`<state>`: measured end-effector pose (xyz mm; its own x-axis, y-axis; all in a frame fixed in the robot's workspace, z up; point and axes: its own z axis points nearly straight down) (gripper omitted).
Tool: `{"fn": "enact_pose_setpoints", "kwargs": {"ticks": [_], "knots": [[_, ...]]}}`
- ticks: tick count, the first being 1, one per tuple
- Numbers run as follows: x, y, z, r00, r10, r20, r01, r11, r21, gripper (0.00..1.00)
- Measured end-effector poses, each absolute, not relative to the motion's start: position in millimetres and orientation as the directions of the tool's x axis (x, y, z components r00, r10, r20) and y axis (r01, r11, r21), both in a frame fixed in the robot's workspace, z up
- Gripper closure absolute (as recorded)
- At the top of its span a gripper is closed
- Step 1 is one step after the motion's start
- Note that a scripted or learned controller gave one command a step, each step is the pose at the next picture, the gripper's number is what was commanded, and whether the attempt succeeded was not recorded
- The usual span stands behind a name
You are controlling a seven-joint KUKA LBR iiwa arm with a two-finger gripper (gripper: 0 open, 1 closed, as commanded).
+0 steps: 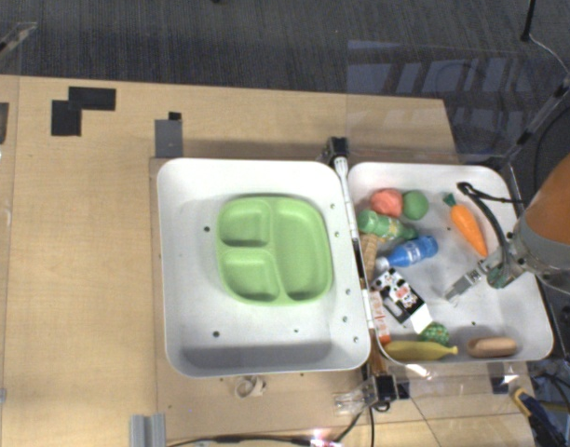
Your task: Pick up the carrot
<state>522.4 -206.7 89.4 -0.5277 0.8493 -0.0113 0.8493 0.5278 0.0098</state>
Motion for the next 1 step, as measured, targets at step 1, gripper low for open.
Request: {"fn": "enact_pose_setpoints", "kwargs": {"ticks": [1], "knots": [[494.0,-171.9,90.8,-0.808,0.588,-0.022,0.588,0.809,0.008,0.0]]}}
